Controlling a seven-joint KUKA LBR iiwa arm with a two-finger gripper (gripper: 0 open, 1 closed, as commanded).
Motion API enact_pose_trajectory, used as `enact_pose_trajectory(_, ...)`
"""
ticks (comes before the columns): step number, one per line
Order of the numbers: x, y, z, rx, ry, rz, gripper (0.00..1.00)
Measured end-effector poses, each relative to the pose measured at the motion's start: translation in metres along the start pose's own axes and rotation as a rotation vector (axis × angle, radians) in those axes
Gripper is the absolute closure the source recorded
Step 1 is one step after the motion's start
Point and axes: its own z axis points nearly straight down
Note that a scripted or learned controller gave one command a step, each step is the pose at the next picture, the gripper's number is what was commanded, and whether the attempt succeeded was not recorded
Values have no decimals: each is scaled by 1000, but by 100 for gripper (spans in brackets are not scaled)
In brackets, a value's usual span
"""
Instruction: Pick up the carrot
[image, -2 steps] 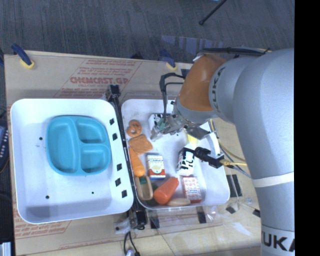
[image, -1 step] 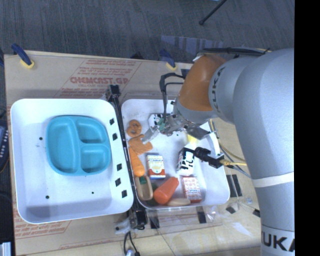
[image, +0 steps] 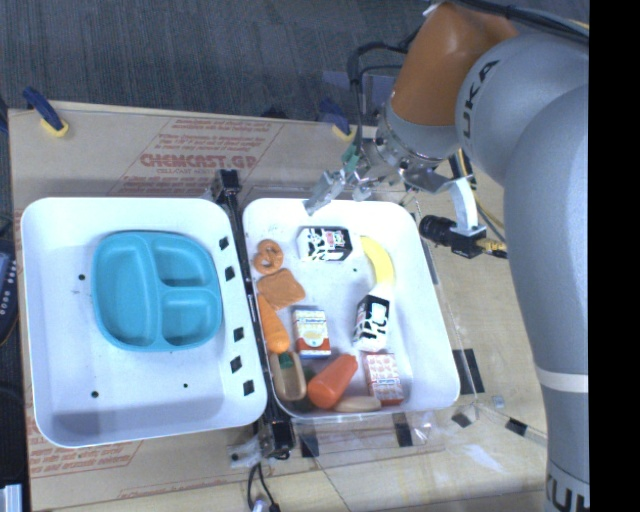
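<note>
Camera view: pincer (image: 328, 190) over right bin (image: 432, 330) far rim, fingers spread wide, nothing held. Carrot (image: 273, 325) lies along bin's left wall. Better: descend straight, straddle carrot's width, clear of wall.

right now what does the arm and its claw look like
The arm is bulky, with smooth rounded grey shells and an orange band above the wrist. Dark "KUKA" lettering runs along the grey shell beside that band. The claw is a small metallic two-finger unit with green details. Thin dark cables loop around the wrist, and a black fitting with a white bracket sticks out below it.
</note>
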Motion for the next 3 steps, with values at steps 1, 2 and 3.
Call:
enact_pose_trajectory(1,56,-61,59,15,11,-398,0)
enact_pose_trajectory(2,1,2,-11,7,2,-193,0)
enact_pose_trajectory(3,23,-32,43,18,9,-206,0)
